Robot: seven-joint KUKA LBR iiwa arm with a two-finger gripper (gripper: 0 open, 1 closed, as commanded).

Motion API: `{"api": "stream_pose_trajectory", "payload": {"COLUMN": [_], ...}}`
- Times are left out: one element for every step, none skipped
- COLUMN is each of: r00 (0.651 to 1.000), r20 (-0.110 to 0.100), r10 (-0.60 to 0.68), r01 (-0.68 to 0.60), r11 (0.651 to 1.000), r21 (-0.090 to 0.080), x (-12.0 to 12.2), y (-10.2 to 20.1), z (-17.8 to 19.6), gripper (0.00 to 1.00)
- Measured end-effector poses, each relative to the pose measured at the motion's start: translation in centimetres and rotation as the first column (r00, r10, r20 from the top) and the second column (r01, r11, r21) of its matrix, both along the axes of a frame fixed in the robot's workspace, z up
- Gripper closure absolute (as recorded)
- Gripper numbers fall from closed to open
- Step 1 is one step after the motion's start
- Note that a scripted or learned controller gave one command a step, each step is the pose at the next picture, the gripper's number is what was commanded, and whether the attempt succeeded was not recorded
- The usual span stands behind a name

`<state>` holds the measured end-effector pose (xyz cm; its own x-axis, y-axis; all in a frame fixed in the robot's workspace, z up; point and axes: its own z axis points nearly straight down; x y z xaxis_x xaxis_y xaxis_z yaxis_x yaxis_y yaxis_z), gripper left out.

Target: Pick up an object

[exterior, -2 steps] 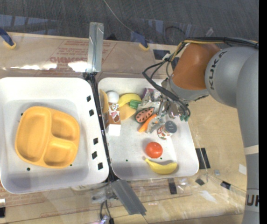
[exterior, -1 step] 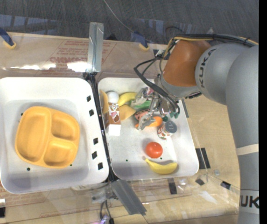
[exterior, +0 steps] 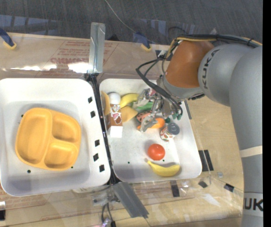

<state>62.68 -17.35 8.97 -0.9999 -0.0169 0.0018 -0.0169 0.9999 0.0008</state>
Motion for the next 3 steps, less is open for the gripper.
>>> {"api": "stream_pose_trajectory", "payload": {"r00": [1.0,1.0,1.0], "r20": [0.0,0.0,0.0], "r10": [0.0,0.0,0.0], "r01": [0.0,0.0,0.0], "r11": [1.0,1.0,1.0], "r21": [0.0,0.0,0.0], "x": [0.0,0.0,0.0], "y": [0.0,0.0,0.0], "z": [0.0,0.0,0.0], "gripper": [0.0,0.0,0.0]}}
